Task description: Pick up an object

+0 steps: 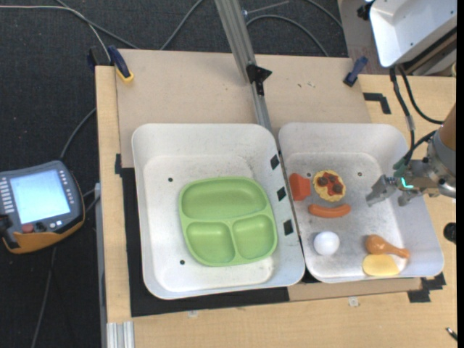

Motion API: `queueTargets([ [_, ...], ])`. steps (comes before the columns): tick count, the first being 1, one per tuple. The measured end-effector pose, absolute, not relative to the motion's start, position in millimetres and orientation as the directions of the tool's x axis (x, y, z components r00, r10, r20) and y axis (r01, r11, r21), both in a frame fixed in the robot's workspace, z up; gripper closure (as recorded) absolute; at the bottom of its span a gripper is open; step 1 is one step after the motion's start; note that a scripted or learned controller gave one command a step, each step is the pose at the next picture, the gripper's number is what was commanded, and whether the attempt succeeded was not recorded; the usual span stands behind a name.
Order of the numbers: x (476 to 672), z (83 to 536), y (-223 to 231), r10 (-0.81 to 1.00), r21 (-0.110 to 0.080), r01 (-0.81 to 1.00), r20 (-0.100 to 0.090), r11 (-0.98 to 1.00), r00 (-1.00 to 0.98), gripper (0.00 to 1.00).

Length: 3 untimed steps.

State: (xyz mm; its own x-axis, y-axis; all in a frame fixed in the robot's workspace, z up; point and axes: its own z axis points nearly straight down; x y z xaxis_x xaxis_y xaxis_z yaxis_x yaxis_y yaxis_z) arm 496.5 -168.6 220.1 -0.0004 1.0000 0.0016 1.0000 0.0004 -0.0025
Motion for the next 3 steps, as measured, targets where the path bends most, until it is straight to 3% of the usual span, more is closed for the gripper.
queueTargets([
  [1, 496.9, 220.5, -168.6, 1.0, -0.001, 1.0, 0.001, 0.001, -0.001, 0.0],
  [3, 507.8, 113.1, -163.5, 1.0, -0.007, 1.0, 0.004, 0.0, 0.0, 0.0],
])
